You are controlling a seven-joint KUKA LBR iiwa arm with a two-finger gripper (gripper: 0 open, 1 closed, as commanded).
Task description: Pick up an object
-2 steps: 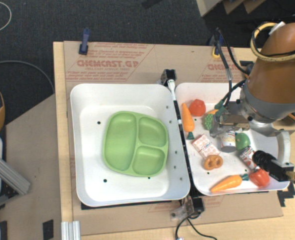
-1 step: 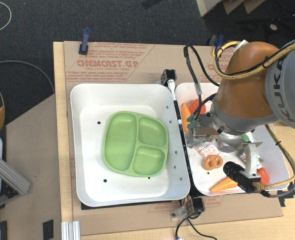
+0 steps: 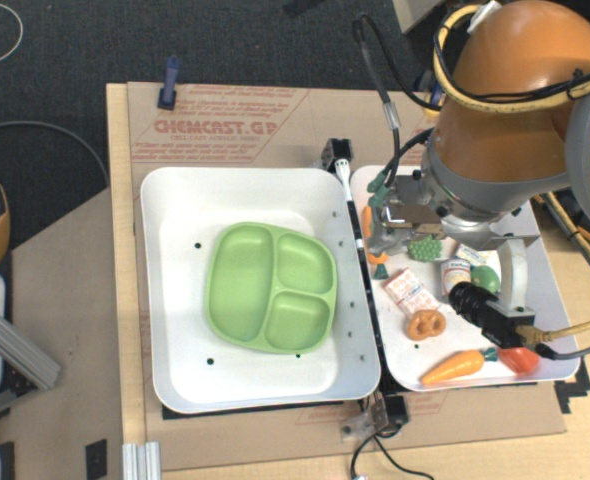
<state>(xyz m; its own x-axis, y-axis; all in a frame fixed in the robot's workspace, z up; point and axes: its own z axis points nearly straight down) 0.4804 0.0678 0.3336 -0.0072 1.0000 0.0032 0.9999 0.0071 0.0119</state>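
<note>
From above you see the grey-and-orange arm (image 3: pixel 515 98) over the right white bin (image 3: pixel 550 268), its jaws hidden so you cannot tell their state, with the orange plastic carrot (image 3: pixel 453 366) at that bin's 6 o'clock, the brown pretzel (image 3: pixel 426 323) just above, and the green divided plate (image 3: pixel 271 288) in the left white bin (image 3: pixel 165 268).
</note>
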